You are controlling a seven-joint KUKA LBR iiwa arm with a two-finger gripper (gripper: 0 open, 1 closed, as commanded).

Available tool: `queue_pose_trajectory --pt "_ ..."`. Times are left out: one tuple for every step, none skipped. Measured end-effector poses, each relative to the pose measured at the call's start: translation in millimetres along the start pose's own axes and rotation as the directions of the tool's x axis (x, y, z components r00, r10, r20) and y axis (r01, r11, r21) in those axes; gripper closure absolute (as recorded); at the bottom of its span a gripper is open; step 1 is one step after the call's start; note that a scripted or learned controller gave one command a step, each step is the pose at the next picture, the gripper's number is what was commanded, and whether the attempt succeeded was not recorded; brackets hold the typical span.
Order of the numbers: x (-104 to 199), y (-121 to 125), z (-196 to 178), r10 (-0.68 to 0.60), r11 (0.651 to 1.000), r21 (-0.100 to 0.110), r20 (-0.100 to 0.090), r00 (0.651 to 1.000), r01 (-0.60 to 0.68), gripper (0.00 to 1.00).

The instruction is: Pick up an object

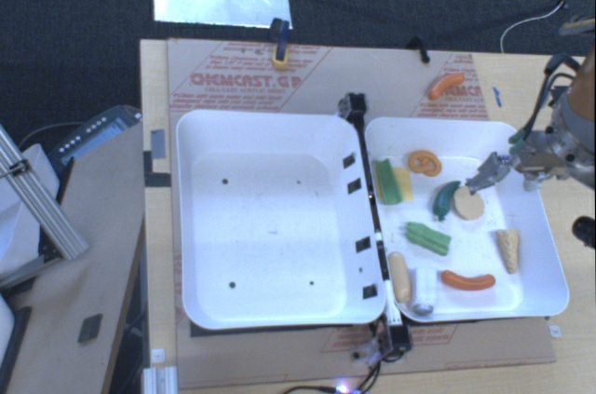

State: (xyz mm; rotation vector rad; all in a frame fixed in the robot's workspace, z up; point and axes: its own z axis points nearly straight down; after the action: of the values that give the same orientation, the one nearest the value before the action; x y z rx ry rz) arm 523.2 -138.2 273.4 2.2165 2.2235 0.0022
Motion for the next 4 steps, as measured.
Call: queue_pose_trajectory --pt "-67 -41 112 0.009 1.0 0.01 -0.001 1.0 -0.009 0.0" --pt "-39 -1 189 -0.005 1.0 -0.002 -0.006 1.0 0.005 0.0" --pt "3 61 188 -0.007 1.0 -0.005 0.0 1.0 0.007 0.0" --pt "36 127 188 -0.007 1.0 -0.007 0.0 1.0 0.007 0.0"
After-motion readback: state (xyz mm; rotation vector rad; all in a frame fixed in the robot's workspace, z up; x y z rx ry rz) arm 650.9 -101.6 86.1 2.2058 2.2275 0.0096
